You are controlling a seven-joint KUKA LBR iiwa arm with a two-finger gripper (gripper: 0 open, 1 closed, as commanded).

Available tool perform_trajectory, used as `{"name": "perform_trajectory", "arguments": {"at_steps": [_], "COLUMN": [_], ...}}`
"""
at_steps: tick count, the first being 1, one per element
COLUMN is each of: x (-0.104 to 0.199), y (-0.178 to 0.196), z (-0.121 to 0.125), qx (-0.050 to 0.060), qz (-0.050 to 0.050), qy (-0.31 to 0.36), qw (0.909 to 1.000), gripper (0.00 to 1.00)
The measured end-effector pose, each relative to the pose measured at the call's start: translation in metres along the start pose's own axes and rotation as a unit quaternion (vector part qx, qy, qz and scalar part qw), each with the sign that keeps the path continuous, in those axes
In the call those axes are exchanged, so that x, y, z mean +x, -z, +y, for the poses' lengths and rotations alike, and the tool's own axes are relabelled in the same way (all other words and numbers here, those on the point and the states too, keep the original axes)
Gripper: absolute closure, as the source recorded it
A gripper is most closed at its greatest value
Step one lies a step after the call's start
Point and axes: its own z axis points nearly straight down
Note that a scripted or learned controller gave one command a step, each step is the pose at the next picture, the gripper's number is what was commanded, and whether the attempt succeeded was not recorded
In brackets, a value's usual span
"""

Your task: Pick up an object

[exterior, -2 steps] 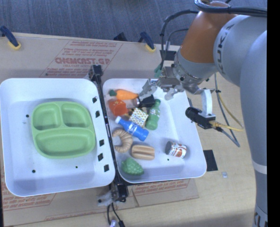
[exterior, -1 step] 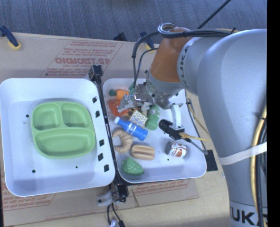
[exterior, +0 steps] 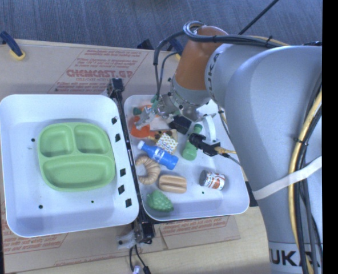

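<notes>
Reaching into the right bin's far corner, the gripper crowds the toys; its grip state cannot be told.

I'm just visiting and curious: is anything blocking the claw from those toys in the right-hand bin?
Nothing visible does. The claw is already down among the toys at the back of the right bin, beside the orange piece.

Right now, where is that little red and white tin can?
In the camera view, the small red and white tin can lies on its side in the right-hand white bin, near that bin's right edge, just right of the tan hot dog bun.
</notes>
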Motion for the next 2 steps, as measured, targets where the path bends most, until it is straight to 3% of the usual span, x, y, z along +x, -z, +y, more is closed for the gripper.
{"name": "perform_trajectory", "arguments": {"at_steps": [1, 2], "x": [0.001, 0.014], "y": [0.010, 0.136], "z": [0.001, -0.050], "qx": [0.000, 0.000], "qz": [0.001, -0.001], "qy": [0.001, 0.028], "qw": [1.0000, 0.9996], "gripper": [1.00, 1.00]}}
